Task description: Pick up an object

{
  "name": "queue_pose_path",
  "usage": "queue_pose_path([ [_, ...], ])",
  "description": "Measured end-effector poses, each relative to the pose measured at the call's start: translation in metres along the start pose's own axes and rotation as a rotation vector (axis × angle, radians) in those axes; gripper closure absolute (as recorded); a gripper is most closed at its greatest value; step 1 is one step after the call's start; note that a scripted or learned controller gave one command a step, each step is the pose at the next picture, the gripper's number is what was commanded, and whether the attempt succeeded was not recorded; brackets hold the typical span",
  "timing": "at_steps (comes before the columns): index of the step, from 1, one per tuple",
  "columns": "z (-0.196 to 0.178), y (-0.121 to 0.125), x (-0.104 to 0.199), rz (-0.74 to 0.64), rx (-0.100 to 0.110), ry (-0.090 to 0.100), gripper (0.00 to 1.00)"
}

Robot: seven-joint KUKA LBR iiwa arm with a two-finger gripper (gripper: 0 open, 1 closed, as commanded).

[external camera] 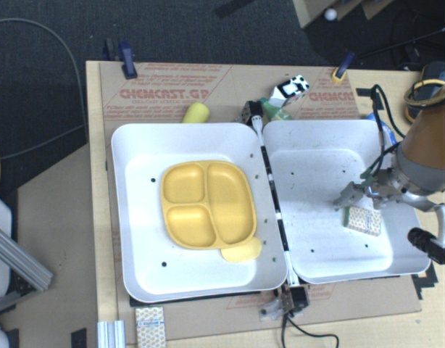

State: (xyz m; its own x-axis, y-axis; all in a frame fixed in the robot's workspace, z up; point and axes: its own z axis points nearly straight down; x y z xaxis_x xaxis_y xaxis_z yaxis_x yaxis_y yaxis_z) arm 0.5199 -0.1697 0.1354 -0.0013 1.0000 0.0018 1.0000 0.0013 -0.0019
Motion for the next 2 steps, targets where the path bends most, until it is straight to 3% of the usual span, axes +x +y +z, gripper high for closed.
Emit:
queue_pose_path([
  [1,-0.011,0.003,-0.018,0.001,-0.004,-0.004,0.00],
  [2,0.012,-0.007,-0.020,0.002,0.000,-0.001,0.00],
])
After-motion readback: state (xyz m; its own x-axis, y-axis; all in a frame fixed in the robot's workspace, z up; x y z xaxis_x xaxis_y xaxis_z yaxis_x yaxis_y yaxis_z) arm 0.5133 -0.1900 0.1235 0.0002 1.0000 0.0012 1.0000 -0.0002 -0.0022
